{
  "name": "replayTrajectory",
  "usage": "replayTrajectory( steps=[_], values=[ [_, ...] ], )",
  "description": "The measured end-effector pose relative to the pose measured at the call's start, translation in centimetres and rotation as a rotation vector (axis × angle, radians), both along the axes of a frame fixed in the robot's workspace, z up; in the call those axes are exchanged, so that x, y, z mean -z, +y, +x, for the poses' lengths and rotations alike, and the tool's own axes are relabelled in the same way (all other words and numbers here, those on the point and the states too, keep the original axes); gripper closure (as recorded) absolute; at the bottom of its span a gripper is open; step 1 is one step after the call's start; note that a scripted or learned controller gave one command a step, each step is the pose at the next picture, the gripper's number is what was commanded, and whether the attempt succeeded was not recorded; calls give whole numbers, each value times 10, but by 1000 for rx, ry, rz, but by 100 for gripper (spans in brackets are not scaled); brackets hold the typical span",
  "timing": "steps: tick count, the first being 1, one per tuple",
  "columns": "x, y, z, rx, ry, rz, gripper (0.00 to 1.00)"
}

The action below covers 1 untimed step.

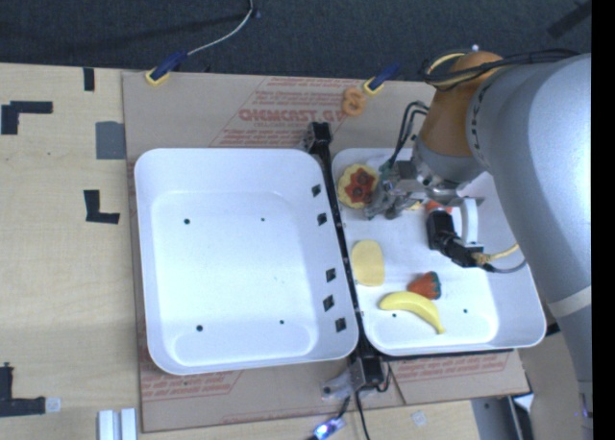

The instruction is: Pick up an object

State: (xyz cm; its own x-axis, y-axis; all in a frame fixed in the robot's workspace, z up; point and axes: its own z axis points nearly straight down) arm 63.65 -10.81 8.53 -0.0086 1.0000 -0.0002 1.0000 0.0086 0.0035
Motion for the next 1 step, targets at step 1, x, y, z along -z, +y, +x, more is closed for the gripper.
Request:
replayTrajectory(
  steps=[1],
  values=[
    [-49,13,34,2,0,0,100]
  ],
)
